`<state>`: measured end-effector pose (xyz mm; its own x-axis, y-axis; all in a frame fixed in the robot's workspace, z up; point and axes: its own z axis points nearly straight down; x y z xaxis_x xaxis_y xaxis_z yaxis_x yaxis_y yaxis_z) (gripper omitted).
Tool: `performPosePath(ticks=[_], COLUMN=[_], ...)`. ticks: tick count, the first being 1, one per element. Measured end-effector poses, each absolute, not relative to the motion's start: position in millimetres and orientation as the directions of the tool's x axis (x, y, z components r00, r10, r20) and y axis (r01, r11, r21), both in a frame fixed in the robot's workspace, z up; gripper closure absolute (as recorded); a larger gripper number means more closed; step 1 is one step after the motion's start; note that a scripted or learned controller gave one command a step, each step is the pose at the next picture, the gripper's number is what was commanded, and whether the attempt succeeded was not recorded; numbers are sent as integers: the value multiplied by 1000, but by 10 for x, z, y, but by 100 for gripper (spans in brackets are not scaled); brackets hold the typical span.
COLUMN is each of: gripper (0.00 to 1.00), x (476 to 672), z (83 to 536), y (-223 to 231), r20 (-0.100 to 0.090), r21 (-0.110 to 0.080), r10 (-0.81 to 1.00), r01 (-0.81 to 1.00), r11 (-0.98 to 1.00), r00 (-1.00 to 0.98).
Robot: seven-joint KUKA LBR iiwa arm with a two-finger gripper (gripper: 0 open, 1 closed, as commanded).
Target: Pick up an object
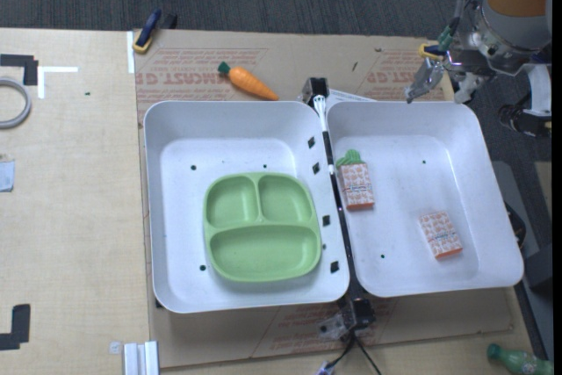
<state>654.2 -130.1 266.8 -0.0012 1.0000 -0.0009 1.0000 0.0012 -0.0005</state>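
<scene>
The grey arm with its orange band is cut off at the upper right frame edge. Its two-finger gripper [428,75] hangs above the far rim of the right white bin [492,180]; whether it is released or clenched cannot be told. Nothing is seen within it. Two small orange-and-white printed packets lie in that bin: one [356,185] near the left wall, green-topped, the other [440,234] toward the right. A green three-compartment plastic plate [262,227] occupies the left white bin [167,189]. An orange toy carrot [248,81] lies on cardboard beyond.
</scene>
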Motion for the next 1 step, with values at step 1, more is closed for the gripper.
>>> performPosePath(ticks=[1], gripper=[0], x=[5961], z=[932], y=[-1308], r20=[0], r21=[-1], r10=[1000], r01=[1000], r11=[10], r00=[-10])
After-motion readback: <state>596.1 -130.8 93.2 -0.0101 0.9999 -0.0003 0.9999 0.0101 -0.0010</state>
